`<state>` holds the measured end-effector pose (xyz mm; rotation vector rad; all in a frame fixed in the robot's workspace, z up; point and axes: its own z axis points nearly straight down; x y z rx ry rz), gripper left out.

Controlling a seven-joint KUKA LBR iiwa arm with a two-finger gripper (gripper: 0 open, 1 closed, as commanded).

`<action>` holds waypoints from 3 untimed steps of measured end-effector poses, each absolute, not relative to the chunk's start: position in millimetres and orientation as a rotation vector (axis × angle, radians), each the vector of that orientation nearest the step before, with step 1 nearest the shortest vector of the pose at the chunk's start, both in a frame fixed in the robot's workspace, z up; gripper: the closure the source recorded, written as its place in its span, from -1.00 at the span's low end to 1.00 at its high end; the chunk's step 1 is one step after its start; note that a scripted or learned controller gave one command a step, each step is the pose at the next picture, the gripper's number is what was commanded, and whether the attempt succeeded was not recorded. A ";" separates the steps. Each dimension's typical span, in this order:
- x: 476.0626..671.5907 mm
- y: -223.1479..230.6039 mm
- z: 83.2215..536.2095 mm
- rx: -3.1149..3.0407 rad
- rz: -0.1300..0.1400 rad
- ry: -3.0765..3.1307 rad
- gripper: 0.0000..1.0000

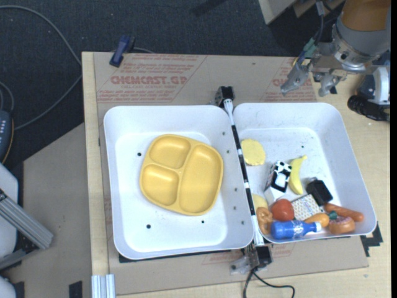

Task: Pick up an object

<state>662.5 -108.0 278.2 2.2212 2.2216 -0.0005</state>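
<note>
A: Where's the claw (pixel 308 78) now?

B: Up past the right bin (pixel 347 135), over its far rim, fingers spread and carrying nothing.

A: And something to pick?

B: All below it and nearer us: a banana (pixel 298 174) closest, then a red ball (pixel 282 209), a blue bottle (pixel 291 230) and more, heaped against the bin's near wall.

A: What's the risk?

B: I'd say crowding. Descending into that heap, a finger could land on a neighbour, or the wall could block its closing.
</note>
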 end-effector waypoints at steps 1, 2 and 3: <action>648.6 -155.7 103.5 2.226 -0.005 2.223 -1.00; 591.1 -135.6 84.0 2.223 -0.001 2.221 -1.00; 556.0 -122.4 84.5 2.223 0.000 2.221 -1.00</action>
